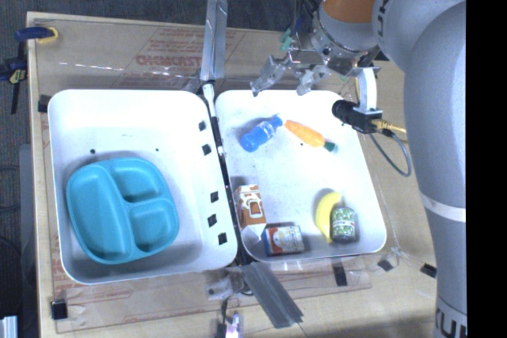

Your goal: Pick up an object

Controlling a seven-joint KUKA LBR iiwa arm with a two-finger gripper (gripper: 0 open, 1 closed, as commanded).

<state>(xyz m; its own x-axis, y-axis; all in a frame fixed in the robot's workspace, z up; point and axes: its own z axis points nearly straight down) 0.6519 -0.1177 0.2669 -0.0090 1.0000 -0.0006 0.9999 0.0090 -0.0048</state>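
End effector (287, 78) hovered with fingers spread wide, gripping nothing, over the right bin (360, 162) rim at twelve o'clock. Best lowered straight onto the blue bottle (259, 133), just toward six o'clock, straddling its narrow width. Can label (283, 239) too blurred to read.
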